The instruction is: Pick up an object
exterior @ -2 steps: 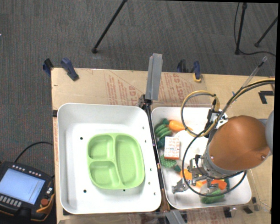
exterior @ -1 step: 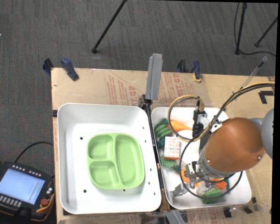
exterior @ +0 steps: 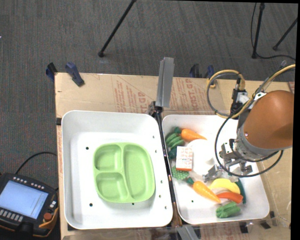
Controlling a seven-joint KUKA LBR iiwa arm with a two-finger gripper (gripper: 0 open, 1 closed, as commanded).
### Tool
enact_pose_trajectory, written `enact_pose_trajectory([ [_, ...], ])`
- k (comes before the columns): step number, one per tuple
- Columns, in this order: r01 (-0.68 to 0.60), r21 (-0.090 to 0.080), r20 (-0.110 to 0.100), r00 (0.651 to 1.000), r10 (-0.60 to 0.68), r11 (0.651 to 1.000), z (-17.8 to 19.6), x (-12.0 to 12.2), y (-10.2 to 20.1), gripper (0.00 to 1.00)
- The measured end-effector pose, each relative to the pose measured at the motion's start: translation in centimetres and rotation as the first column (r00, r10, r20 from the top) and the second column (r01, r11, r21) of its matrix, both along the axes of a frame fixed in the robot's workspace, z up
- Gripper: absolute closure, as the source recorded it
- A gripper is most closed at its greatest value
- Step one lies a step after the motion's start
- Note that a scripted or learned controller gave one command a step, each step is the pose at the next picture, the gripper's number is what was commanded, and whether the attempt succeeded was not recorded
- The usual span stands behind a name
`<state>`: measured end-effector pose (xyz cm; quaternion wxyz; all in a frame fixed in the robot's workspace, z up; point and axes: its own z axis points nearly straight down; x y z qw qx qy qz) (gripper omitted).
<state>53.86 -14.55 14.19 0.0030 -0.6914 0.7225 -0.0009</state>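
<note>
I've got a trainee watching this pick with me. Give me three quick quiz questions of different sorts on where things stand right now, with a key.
1. True or false: the green divided tray lies in the right bin.
2. Multiple choice: the gripper hangs over which bin? A) the left bin B) the right bin C) neither, it is over the bare bench.
3. Fill in: the small white and orange box lies just below the far ______, near the divider between the bins.

Key
1. False; it lies in the left bin.
2. B; it is just above the yellow piece and the near carrot.
3. carrot
</note>
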Motion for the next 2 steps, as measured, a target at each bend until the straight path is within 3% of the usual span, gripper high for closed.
enact_pose_trajectory([
  [1, 0.261, 0.0, -0.013, 0.965, -0.261, 0.965, -5.71, -5.19, 5.73, 0.0],
  [2, 0.252, 0.003, -0.013, 0.968, -0.252, 0.968, -4.75, -5.06, 6.25, 1.0],
])
